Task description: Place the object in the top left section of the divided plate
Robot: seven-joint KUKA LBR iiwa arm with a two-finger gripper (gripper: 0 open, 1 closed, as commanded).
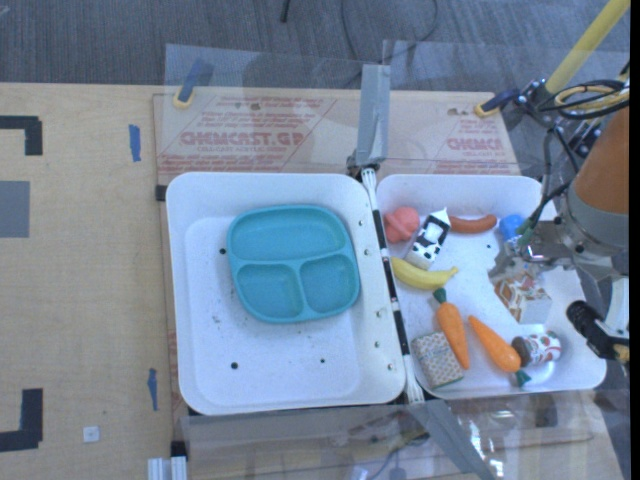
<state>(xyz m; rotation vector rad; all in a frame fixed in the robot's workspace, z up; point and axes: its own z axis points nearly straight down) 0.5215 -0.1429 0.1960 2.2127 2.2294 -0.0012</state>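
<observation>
Camera view: clear sheet [245, 133] behind the bins reads "CHEMCAST GP".

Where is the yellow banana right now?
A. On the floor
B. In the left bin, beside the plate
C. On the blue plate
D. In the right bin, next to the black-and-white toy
D: the banana lies in the right bin, just below the black-and-white toy, while the divided plate sits in the left bin with nothing on it.
</observation>
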